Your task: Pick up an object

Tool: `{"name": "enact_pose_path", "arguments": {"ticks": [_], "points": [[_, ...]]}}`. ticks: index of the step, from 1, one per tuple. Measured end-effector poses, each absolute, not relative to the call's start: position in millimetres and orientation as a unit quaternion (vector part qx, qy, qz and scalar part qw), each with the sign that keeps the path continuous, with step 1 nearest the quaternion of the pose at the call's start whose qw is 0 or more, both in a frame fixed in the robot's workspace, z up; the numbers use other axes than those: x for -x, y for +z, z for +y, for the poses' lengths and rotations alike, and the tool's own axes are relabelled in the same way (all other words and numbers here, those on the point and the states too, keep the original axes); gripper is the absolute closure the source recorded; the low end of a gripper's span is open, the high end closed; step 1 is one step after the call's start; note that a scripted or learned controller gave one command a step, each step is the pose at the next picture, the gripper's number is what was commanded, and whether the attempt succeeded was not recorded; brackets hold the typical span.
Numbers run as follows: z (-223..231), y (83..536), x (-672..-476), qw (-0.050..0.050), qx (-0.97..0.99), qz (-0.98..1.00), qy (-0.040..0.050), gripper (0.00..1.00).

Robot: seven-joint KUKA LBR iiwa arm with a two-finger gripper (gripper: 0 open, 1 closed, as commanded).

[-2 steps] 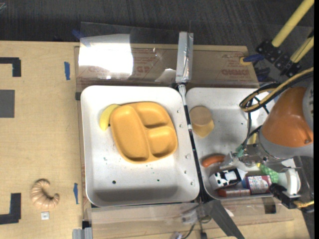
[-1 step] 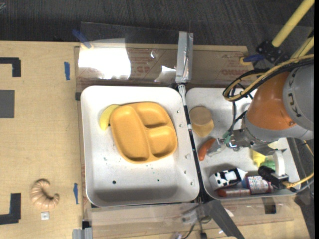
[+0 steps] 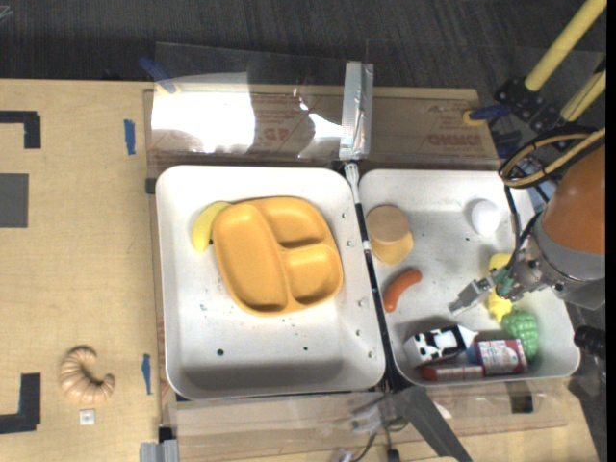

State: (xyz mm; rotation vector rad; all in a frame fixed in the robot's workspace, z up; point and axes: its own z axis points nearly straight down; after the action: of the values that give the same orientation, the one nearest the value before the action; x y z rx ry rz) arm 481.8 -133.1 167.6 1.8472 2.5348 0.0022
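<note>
**Robot arm reaches into crowded right-hand bin**

Bottles and toys crowd the near edge of the right bin, where a small bottle with a red label lies on its side against the near wall, touching a black-and-white cow figure on its left. Just above them the gripper hangs low over the bin floor near the bin's right edge, its two slim fingers pointing towards the left and set narrowly apart, with nothing visible between them. Beside the fingers lies a small yellow object, with another yellow piece just above the wrist; a green bumpy toy sits just below, near the bin's near right corner. The grey arm with its orange band enters over the bin's right edge.

Farther left in the same bin, an orange carrot-shaped piece lies at a slant near the dividing wall, and a tan cylinder stands above it. A white rounded object rests towards the far right corner.

The left bin carries an orange divided tray turned at an angle, with a yellow banana-like piece tucked at the tray's left rim. On the wooden bench, well clear of both bins near its near left corner, lies a tan curled object.
</note>
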Motion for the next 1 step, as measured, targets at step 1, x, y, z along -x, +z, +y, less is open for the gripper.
{"name": "enact_pose_path", "arguments": {"ticks": [1], "points": [[-164.5,87.6,-528.4,0.003,-0.585,0.811,0.0026,0.0]]}}
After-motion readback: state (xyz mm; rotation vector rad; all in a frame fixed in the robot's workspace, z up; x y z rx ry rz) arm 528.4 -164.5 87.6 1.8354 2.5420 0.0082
